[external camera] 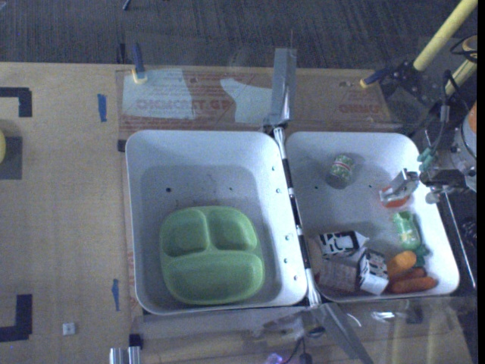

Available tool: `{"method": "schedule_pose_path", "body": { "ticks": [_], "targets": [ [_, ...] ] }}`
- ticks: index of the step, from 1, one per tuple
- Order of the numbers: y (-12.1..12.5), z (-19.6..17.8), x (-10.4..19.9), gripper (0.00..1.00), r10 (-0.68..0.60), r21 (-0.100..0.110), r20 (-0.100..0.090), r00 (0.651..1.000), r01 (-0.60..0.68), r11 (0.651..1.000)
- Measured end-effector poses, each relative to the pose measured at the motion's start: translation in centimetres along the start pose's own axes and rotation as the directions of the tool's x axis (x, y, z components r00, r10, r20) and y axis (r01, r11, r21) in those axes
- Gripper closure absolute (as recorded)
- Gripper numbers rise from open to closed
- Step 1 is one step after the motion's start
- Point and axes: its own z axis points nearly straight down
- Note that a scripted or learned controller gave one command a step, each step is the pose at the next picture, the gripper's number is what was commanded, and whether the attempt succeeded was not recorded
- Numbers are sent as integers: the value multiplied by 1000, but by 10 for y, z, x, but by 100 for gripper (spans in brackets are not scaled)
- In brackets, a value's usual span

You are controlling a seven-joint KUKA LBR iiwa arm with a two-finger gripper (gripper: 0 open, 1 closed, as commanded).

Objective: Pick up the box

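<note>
Wooden table (68, 233), two white bins. Box (343, 243) lies in the right bin (303, 158), near corner, beside the carton (373, 271), untouched. Pincer (409, 184) sits at the bin's far right rim, well away; can't tell its state. Grasp not started.

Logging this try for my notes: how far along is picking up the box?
Nothing looks done: the box lies in the right bin, near its front wall. In hand: the gripper sits over the bin's right side, apart from the box. Left: reach, grasp, lift.
</note>
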Motion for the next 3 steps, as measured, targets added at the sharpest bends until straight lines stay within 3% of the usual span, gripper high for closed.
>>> {"method": "schedule_pose_path", "body": {
  "ticks": [1,2,3],
  "targets": [
    [21,161,-26,0,-44,-2,0,999,44,999],
    [21,152,-27,100,-42,-3,1,999,42,999],
    [21,152,-27,0,-41,-3,1,999,41,999]
  ]
}}
